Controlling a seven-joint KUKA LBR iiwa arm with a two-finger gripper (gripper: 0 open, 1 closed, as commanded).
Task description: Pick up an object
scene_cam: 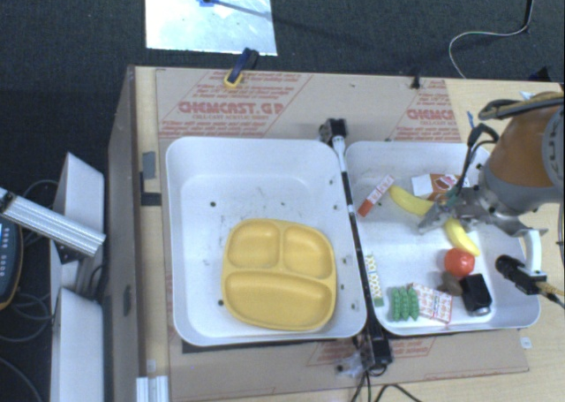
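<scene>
Gripper (439, 213), at right of frame, hangs low over the banana (411, 201), apparently for a grasp; finger state indiscernible.

Two bins sat side by side on the table (141, 215). The left bin (190, 179) held a divided plate (280, 274). The right bin (380, 166) held a banana (408, 201), tomato (458, 261) and small packets (418, 303).
</scene>
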